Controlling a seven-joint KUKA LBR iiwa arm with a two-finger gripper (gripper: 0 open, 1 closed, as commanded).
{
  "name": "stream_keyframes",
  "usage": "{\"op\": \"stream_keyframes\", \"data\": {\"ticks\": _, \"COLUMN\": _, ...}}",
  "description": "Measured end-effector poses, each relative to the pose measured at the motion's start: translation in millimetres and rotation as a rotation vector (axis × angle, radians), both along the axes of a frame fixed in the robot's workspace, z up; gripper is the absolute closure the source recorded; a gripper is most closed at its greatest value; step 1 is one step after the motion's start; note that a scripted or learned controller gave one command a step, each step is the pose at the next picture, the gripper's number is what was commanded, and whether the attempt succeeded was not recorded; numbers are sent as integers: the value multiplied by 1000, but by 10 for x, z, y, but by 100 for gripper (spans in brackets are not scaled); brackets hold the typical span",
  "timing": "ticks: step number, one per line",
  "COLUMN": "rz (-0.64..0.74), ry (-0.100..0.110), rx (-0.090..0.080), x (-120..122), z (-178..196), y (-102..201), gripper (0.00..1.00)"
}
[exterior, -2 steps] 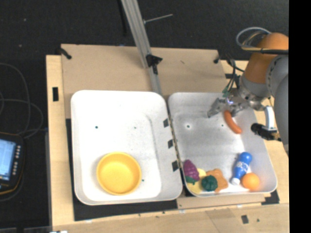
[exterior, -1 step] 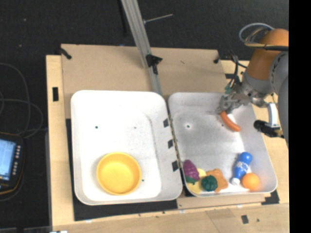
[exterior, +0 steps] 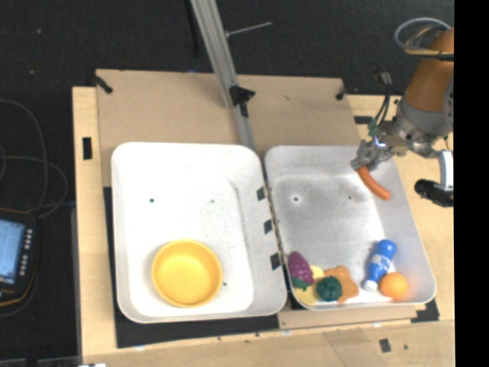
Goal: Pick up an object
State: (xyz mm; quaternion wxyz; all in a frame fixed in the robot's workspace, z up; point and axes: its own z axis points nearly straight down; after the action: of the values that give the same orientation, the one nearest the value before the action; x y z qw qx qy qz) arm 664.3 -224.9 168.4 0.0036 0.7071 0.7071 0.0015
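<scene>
Gripper sits at the upper right of the frame, over the right bin. Orange carrot-like piece lies immediately below and right of the fingertips, long axis running upper left to lower right, its upper end at the tips. I cannot tell the jaw opening, nor confirm a hold.

Two white bins, yellow bowl left, gripper above orange carrot right
</scene>
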Motion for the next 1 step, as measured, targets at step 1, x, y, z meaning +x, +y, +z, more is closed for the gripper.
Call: {"op": "stream_keyframes", "data": {"ticks": 1, "rz": 0, "ry": 3, "rx": 1, "x": -40, "z": 440, "y": 11, "gripper": 100}}
